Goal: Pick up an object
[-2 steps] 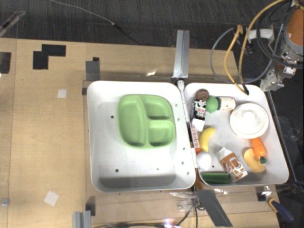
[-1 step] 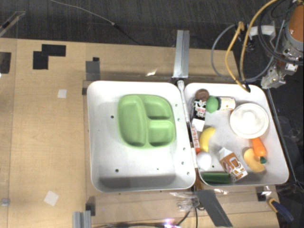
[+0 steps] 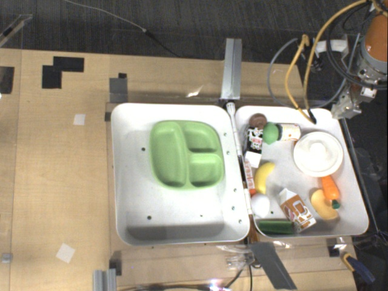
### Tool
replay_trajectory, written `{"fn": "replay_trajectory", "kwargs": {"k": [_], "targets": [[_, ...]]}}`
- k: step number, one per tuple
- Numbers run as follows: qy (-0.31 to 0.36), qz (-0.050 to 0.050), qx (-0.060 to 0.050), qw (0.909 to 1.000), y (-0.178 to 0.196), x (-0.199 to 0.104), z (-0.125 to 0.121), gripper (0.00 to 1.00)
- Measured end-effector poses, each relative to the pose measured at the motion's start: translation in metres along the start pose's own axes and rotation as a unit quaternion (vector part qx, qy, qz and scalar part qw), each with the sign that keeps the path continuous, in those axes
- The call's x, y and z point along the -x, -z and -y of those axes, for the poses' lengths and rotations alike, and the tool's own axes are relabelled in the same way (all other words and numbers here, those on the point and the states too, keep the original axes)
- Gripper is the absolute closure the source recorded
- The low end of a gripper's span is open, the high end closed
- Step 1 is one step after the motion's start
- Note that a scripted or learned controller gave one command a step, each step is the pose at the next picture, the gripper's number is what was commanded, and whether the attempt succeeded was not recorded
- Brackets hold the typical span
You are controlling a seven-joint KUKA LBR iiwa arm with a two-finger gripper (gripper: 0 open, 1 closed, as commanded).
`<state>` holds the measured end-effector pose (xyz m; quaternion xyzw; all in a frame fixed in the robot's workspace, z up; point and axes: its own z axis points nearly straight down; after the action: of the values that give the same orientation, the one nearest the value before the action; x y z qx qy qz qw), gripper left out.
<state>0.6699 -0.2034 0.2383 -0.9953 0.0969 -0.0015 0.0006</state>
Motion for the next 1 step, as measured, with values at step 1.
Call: {"fn": "replay_trajectory", "kwargs": {"k": [1], "targets": [[-0.001,0.000,0.000,1.0000,-0.0159,0.0003,-0.0011,1.00]]}}
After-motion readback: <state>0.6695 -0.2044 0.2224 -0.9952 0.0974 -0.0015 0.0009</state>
